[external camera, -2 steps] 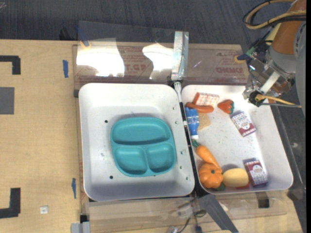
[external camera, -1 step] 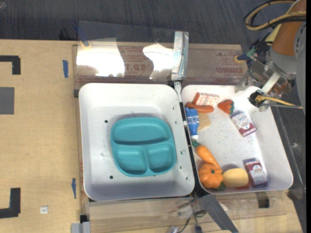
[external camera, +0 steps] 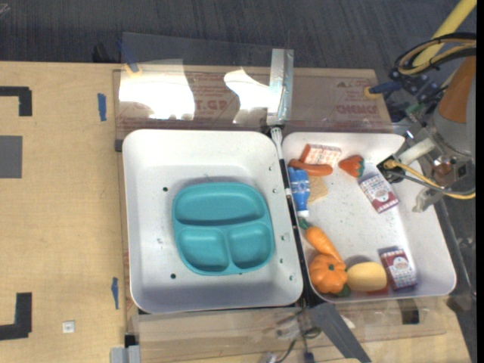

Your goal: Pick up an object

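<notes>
The right bin [external camera: 442, 257] holds several toy foods. Along its far side lie a white and red packet [external camera: 321, 156], a sausage [external camera: 314, 169] and a red pepper [external camera: 350, 165]. A small carton [external camera: 378, 191] lies just right of the pepper. A blue tube [external camera: 300, 190] rests against the left wall. Near the front are a carrot [external camera: 323, 241], an orange pumpkin [external camera: 328, 274], a yellow lemon-like piece [external camera: 366, 276] and a second carton [external camera: 398, 268]. My gripper [external camera: 414, 174] hangs over the bin's far right rim, right of the first carton, with nothing seen in it.
The left bin [external camera: 144, 203] holds a teal divided plate [external camera: 223, 227]. A metal post [external camera: 281, 85] stands behind the seam between the bins. The arm's orange band [external camera: 457, 100] and yellow cables [external camera: 435, 48] crowd the far right.
</notes>
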Motion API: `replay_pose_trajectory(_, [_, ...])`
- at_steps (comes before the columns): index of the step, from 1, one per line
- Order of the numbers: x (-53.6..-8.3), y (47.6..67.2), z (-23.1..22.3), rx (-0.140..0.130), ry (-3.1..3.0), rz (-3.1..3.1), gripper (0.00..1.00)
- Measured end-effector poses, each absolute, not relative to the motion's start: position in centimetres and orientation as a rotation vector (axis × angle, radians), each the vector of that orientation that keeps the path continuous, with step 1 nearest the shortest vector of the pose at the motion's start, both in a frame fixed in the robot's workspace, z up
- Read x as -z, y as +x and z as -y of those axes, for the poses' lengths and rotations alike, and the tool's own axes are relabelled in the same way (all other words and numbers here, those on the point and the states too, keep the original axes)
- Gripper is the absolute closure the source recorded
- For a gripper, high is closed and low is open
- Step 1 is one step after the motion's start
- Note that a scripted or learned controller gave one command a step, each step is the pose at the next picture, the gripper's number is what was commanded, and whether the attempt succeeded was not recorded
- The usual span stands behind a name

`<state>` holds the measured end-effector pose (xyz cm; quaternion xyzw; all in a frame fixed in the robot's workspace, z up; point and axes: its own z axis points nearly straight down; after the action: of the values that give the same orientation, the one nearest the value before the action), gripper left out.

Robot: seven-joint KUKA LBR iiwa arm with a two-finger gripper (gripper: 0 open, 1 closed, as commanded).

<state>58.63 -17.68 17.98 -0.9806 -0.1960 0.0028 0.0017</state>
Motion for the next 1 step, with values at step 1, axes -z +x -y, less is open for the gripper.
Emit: replay_pose_trajectory(1, [-26.43, 59.18, 22.2, 0.007, -3.076, 0.651, 0.0])
